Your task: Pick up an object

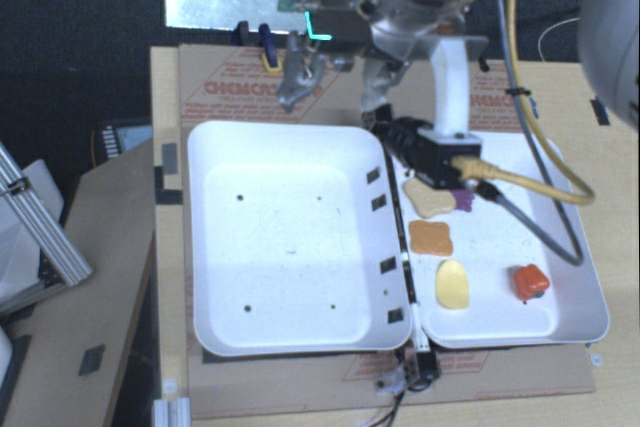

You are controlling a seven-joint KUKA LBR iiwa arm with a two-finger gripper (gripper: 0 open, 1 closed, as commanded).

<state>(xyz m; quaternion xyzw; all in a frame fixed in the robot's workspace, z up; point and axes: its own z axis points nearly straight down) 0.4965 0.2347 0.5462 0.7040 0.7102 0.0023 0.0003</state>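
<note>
- The gripper (332,103) is hanging well beyond the orange square (430,237), off toward the far rim of the left bin (280,245)
- Its jaws are standing wide apart, gripping nothing
- A tan slice (428,200) is lying just beyond the orange square, a yellow oval (452,285) just in front of it and a red lump (530,282) off to its right, all sharing the right bin (575,315) with it

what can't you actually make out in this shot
- purple thing, camera view: mostly covered by the robot's wrist gear, shape unclear
- tan slice: upper end under the same gear
- red thing: too small and blurred to name
- right bin: back wall hidden by the arm
</note>
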